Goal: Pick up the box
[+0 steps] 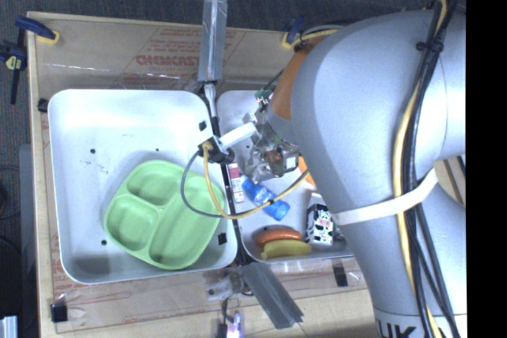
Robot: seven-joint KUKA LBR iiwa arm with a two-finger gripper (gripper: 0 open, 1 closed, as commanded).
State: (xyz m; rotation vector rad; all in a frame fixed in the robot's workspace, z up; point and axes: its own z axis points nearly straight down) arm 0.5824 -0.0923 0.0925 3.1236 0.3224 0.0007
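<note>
My gripper [268, 160] hangs low over the left part of the right bin [238, 108], and the big grey arm covers most of that bin. A narrow dark box with a pink and white label [234, 176] stands on edge against the bin's left wall, just left of and below the gripper. It looks apart from the gripper. A small brownish patch sits at the gripper's tip, and I cannot make out what it is.
A blue bottle [266, 199] lies just below the gripper. A red and yellow item [281, 241] and a cow-patterned cup [319, 225] sit at the bin's front. A green divided plate [162, 214] lies in the left bin [79, 123]. A yellow cable [198, 202] loops over the divider.
</note>
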